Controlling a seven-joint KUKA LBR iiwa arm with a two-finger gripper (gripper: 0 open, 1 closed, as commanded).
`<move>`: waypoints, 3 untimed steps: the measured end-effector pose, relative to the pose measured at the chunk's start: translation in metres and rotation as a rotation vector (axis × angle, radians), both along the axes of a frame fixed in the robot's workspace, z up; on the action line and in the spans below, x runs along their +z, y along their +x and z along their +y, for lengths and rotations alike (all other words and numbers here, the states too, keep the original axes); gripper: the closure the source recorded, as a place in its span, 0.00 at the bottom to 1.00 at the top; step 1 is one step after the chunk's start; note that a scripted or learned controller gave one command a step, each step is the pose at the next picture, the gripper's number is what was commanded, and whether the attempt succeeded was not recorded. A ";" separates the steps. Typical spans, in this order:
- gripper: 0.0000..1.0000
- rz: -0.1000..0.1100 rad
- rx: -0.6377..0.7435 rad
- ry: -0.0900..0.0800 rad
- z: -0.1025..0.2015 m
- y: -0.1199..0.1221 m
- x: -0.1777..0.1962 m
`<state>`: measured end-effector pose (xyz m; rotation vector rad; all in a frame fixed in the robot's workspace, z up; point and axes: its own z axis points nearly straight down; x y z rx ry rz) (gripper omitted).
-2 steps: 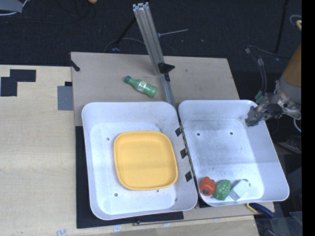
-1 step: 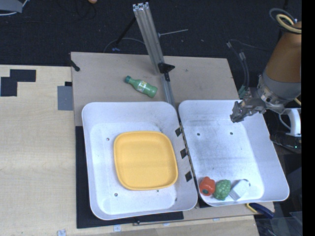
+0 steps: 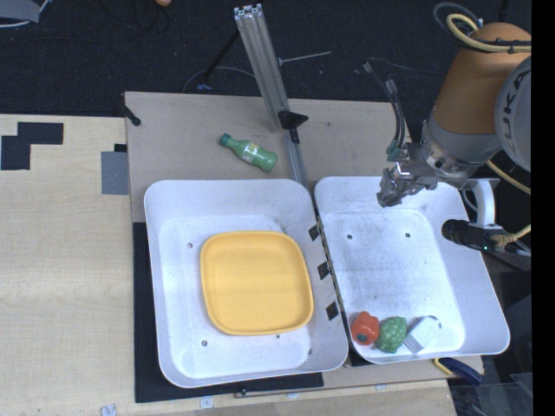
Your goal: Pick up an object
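White plastic makes up the two shallow bins that are seen side by side on the bench in the camera view. The left bin [image 3: 165, 232] is occupied by a yellow plate [image 3: 257, 282], a square one with rounded corners, which lies flat near the bin's middle. Three small things are gathered in the near corner of the right bin [image 3: 473, 276]: a red-orange pepper-like toy [image 3: 365, 328], a green bumpy object [image 3: 392, 334] touching it, and a small white and grey block [image 3: 420, 334] just beside the green one. These are the things that could be picked, and all are seen lying on the bin floor, well apart from the arm.

The arm [image 3: 477, 85] is seen entering from the right, its orange band uppermost. The gripper [image 3: 395, 189] is held above the far edge of the right bin, near the bin's far left corner. Nothing can be made out between its fingers; how far they stand apart cannot be told, as they are small and dark against the arm.

A green bottle [image 3: 250, 152] is seen lying on its side on the bench beyond the left bin. A metal rail [image 3: 264, 59] rises at a slant beside it.
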<state>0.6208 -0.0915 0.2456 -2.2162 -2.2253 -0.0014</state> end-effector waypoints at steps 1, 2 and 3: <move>1.00 0.001 -0.001 0.000 0.050 0.011 -0.012; 1.00 0.000 -0.001 0.000 0.098 0.015 -0.004; 1.00 0.002 -0.001 -0.001 0.149 0.016 -0.017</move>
